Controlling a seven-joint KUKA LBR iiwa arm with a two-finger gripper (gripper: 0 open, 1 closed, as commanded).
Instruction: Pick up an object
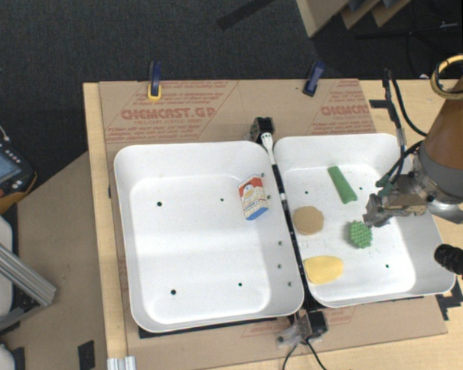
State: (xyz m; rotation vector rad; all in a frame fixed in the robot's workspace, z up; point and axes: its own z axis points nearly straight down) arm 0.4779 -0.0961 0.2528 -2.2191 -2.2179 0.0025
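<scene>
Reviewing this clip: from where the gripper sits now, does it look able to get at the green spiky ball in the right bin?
Probably yes. The gripper sits just above-right of the green spiky ball, with nothing between them; the tan disc and yellow piece lie apart.

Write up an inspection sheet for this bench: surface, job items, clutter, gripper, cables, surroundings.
Surface: brown board with red print, bearing the left bin and right bin side by side.
Job's things: small carton in the left bin near its right wall; green stick, tan round piece, yellow piece and green knobbly piece in the right bin.
Clutter: nothing seen in the bins beyond these.
Grippers: gripper low over the right bin, just above the green knobbly piece; finger state unclear.
Cables: black cable running along the arm.
Surroundings: two blue clamps at the board's far edge; dark floor.
</scene>
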